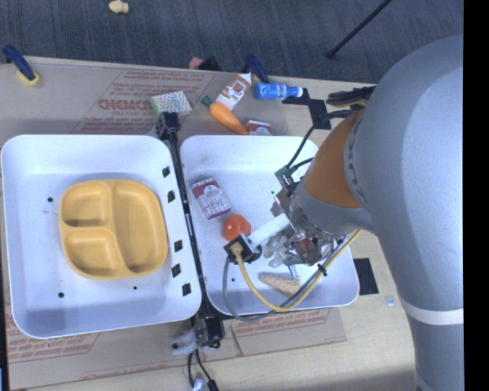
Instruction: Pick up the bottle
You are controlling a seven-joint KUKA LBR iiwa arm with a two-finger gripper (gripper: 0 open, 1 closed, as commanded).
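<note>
Cardboard-topped bench, blue bottle (275,92) beyond the right bin (228,149), well apart from the claw (287,255), grip state unclear.

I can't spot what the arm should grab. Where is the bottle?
The bottle lies on the cardboard behind the right bin, outside it, just right of the carrot.

My gripper (287,255) hangs low over the right bin (253,157), near its front edge, just above a tan food piece (279,282). A red can (210,197) lies toward the bin's left wall, an orange-red piece (236,226) beside it. The left bin (33,157) carries a yellow divided plate (112,227). The bottle (275,92) lies on cardboard (106,104) behind the right bin, beside a carrot (227,118).
</note>
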